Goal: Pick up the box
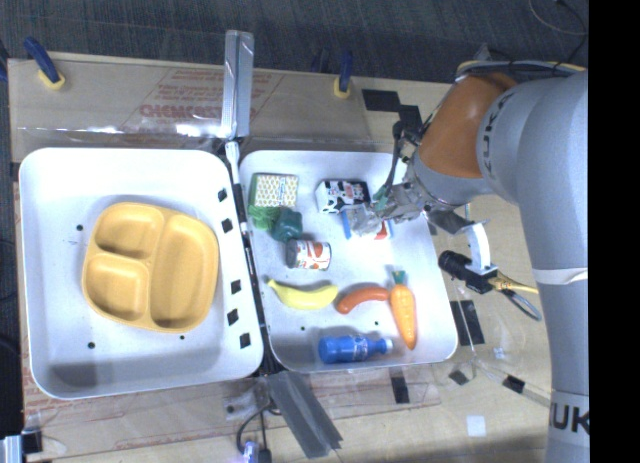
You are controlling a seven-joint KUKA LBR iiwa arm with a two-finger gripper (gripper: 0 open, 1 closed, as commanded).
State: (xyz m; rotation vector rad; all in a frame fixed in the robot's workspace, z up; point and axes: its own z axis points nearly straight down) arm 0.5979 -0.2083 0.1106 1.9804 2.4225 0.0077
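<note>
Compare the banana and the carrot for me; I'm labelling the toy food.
The banana is yellow and curved, lying crosswise; the carrot is orange, straight and green-topped, lying lengthwise near the bin's right wall. The banana sits nearer the divider. Both lie flat in the right bin.

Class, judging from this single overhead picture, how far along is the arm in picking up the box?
Done: the gripper has reached into the right bin, next to the box. In hand: nothing visibly; the box rests on the bin floor near the gripper. Left: gripping and lifting the box. The banana, carrot and bottle lie nearby.
</note>
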